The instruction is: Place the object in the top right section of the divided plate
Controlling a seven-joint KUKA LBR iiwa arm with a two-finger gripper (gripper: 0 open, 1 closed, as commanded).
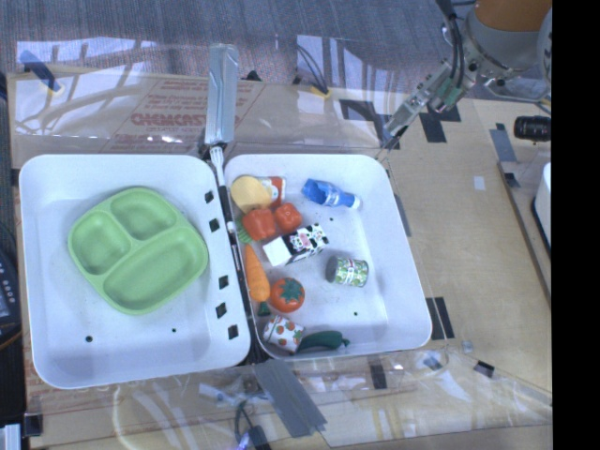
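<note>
A green divided plate [138, 248] lies in the left bin [56, 345]; its three sections hold nothing. In the right bin [398, 298] lie several toy foods: a blue bottle [330, 195], a yellow piece [248, 192], red peppers [272, 221], a black-and-white carton [295, 245], a green can [349, 271], a carrot [256, 275], a tomato [287, 294], a small patterned can [281, 333] and a dark green vegetable [323, 341]. My gripper [392, 135] hangs beyond the right bin's far right corner, above the bench, away from every object, with nothing seen in it.
A grey divider strip [221, 92] runs between the bins at the back. Clear plastic sheeting and black tape marks [433, 125] cover the bench around the bins. The bench to the right of the bins is bare wood [478, 270].
</note>
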